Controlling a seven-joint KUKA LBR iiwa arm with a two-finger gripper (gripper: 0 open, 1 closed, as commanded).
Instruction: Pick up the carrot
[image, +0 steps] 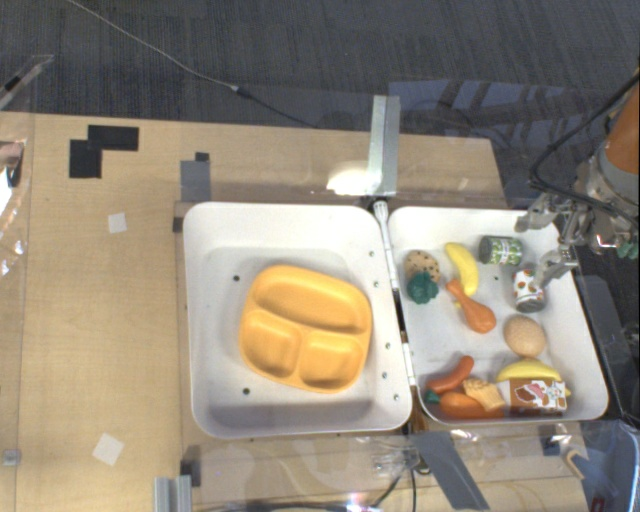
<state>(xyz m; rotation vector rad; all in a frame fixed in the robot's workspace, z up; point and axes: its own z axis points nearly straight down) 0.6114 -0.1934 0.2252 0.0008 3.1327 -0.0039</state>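
The carrot (457, 405), a short orange piece, lies at the front edge of the right bin (590, 350), between a red sausage (451, 374) and a printed box (530, 396). My gripper (546, 242) hovers over the bin's far right corner, well behind the carrot. It is open, with nothing between its fingers. One fingertip (553, 267) is just above a small tin (528, 288).
The right bin also holds a cookie (422, 265), broccoli (422, 288), two bananas (461, 266) (528, 371), a green can (499, 250), an orange drumstick (472, 307) and a potato (524, 336). A yellow divided plate (304, 327) lies in the left bin (215, 250).
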